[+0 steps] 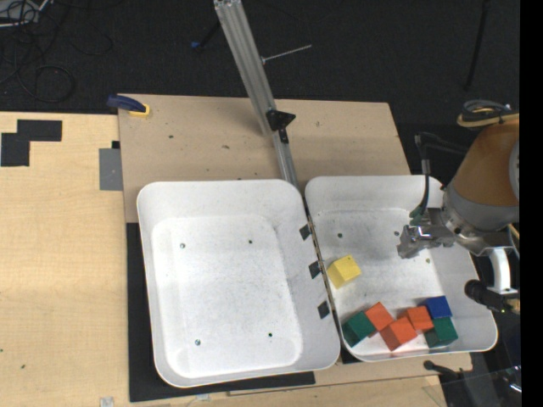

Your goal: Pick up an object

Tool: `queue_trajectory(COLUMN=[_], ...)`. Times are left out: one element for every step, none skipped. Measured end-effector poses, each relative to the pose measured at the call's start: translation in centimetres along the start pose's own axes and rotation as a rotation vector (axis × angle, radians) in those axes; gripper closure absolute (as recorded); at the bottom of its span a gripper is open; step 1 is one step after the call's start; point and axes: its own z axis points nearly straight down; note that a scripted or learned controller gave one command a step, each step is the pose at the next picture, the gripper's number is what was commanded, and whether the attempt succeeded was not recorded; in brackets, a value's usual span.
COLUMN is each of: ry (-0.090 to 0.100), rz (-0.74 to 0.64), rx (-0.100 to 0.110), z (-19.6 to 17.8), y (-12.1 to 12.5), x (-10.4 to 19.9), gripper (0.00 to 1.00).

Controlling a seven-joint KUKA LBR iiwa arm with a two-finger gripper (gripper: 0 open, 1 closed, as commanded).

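The right bin (373, 197) holds a yellow block (344, 270) near its left wall. Along its front edge lie a green block (359, 326), two orange blocks (379, 316) (418, 319), a red-orange block (398, 335), a blue block (438, 307) and a dark green block (441, 335). My gripper (413, 242) hangs over the right part of this bin, right of the yellow block and behind the front cluster. Nothing shows between its fingers.
The left bin (161, 202) sits beside the right one, joined by black clips. A slanted aluminium rail (253, 73) rises behind the bins. A blue and yellow clamp (129, 104) lies at the bench's back left corner.
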Motion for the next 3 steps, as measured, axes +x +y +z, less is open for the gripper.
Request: queue_trajectory(ry=[0.0, -0.001, 0.002], rz=[-0.006, -0.004, -0.012], rx=[-0.001, -0.002, 0.001], z=[-4.3, -9.7, -10.5], y=[-0.4, -0.7, 0.7], x=[0.0, -1.0, 4.0], gripper=[1.0, 1.0, 1.0])
